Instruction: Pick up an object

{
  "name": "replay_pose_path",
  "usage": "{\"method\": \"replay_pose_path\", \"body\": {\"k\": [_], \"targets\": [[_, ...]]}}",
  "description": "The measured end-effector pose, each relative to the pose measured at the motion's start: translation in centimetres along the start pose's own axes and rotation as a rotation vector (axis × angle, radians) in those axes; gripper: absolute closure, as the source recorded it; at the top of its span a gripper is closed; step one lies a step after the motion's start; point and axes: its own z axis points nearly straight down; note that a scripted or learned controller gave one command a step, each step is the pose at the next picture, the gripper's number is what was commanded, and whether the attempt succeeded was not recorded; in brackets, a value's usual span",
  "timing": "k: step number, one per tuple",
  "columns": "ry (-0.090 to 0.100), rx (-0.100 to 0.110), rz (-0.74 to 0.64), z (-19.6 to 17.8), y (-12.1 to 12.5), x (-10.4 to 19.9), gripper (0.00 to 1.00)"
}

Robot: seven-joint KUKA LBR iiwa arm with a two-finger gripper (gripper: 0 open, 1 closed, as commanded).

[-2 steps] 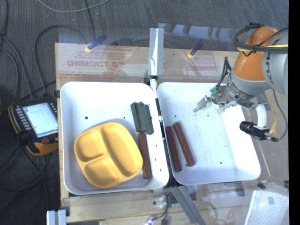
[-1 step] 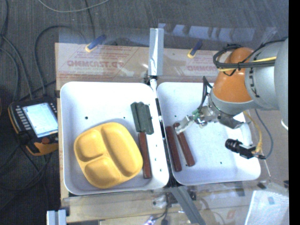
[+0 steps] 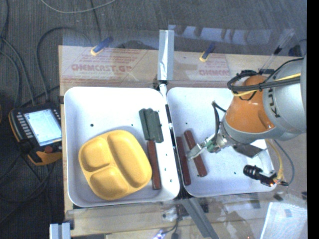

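Far left, off the bench, a teach pendant [image 3: 37, 128] lies on the floor with its screen lit. On the bench I see 2 white bins. The left bin [image 3: 94, 101] carries a yellow divided tray [image 3: 114, 164] near its front left corner, and along its right wall a brush with a dark head [image 3: 151, 125] and a brown handle that runs toward the front edge.

The right bin [image 3: 199, 101] has 2 brown sticks. 1 stick [image 3: 182, 161] lies close along the left wall. The other stick [image 3: 196, 153] lies just beside it, a little slanted. The gripper [image 3: 197, 152] is low over this 2nd stick, about at its middle, and the grey and orange arm covers the right half of the bin.

I cannot tell if the fingers are spread or closed, and I cannot tell if they touch the stick. I think the slanted stick is the target. The risk is that the thin, flat stick slides away or tips out when the fingers close, because the bin floor is smooth. Also the neighbour stick is very near, so a finger could land on it and block the grasp.
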Motion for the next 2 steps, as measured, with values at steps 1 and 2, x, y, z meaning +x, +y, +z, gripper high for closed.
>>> {"method": "replay_pose_path", "body": {"k": [1,2], "targets": [[0.005,-0.001,-0.002,-1.0,0.2,0.2,1.0],[0.007,0.023,0.322,-11.2,3.7,2.3,1.0]]}}
